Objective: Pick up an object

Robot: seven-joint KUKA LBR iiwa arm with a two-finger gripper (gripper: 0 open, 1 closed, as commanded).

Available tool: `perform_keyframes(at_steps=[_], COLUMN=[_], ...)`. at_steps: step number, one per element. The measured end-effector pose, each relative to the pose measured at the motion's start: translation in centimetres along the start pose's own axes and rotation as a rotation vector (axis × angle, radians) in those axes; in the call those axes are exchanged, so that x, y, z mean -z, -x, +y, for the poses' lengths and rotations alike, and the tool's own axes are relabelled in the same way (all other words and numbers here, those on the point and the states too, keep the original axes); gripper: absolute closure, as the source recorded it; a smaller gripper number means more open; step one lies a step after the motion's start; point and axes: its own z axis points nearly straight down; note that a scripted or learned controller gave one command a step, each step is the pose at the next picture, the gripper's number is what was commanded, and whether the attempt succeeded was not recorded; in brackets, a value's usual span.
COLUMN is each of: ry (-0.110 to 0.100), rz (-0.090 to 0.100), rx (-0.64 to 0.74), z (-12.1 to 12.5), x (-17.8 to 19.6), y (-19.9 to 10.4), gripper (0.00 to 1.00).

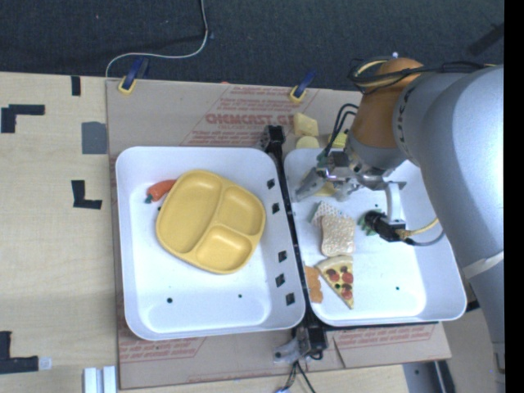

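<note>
Two white bins sit side by side on the table (49, 219), which is covered under them by a cardboard sheet (237, 113). The left bin (139, 301) holds a yellow divided plate (211, 220), lying tilted across its middle, and an orange carrot-like piece (160, 189) that touches the plate's far-left rim, near the bin's far-left corner.

The right bin (409, 297) carries the small things. A speckled bread slice (336, 233) lies near the bin's left wall, a pizza wedge (339, 279) just in front of it toward the near edge, and an orange strip (313, 285) beside the wedge against the left wall. Pale yellow blocks (305, 125) rest at the bin's far-left corner.

The grey arm (458, 146) with its orange band (378, 113) reaches in over the bin's far edge. The claw (326, 180) hangs low just behind the bread slice — whether it is spread or closed, I cannot tell, and nothing is seen in its grip.
</note>
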Motion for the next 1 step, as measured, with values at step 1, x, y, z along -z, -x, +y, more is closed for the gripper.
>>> perform_keyframes(at_steps=[1], ry=[0.002], rz=[0.002], rx=[0.002], z=[2.46], x=[-0.05], y=[0.28], gripper=[0.00])
